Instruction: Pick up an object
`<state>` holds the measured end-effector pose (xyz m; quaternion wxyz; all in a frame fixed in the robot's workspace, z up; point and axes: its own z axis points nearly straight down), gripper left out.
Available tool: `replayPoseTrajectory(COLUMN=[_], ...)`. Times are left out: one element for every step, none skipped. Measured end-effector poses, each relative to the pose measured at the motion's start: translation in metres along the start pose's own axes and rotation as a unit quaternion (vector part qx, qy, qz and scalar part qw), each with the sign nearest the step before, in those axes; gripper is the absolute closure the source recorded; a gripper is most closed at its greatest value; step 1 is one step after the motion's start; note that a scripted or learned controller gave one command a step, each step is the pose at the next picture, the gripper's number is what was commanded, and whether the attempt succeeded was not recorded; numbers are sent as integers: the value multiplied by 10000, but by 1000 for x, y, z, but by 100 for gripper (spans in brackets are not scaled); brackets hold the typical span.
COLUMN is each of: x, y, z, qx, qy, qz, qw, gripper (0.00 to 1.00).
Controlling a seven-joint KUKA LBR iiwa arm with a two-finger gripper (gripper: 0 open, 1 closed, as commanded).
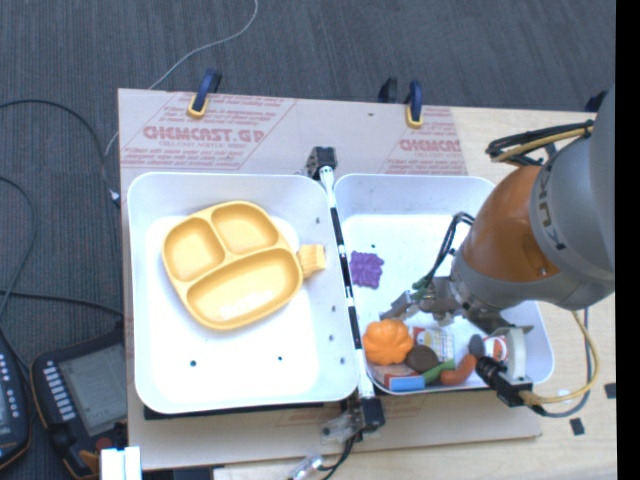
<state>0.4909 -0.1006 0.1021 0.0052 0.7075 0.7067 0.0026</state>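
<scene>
Nearest, a small heap (pixel 432 366) of toys crowds against the near wall of the right bin (pixel 400 218). An orange rounded toy (pixel 388 341) sits at its left end, with brown, green, red and blue pieces touching one another beside it. The jaws hang just behind and above that heap, at the tip of the arm (pixel 520 243), close to the orange rounded toy. Whether they are released or clenched I cannot tell.

The orange rounded toy looks the likeliest thing to pick, since it stands tallest and its left side is free. A good grasp would, I judge, come straight down over its middle. It should keep off the bin wall and the neighbours, which could be dragged along.

Farther back, a purple cluster (pixel 366 268) lies alone on bare bin floor, an easier second choice. A yellow divided plate (pixel 235 263) rests in the left bin (pixel 180 368), well apart.

The arm covers much of the right bin's right side, so what lies under it is unknown. The small pieces in the heap are too tangled to name.
</scene>
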Motion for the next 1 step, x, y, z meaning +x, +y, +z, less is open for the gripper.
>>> replayPoseTrajectory(x=[0], y=[1], z=[-7], qx=[17], qy=[7], qz=[-3], qw=[10000], gripper=[100])
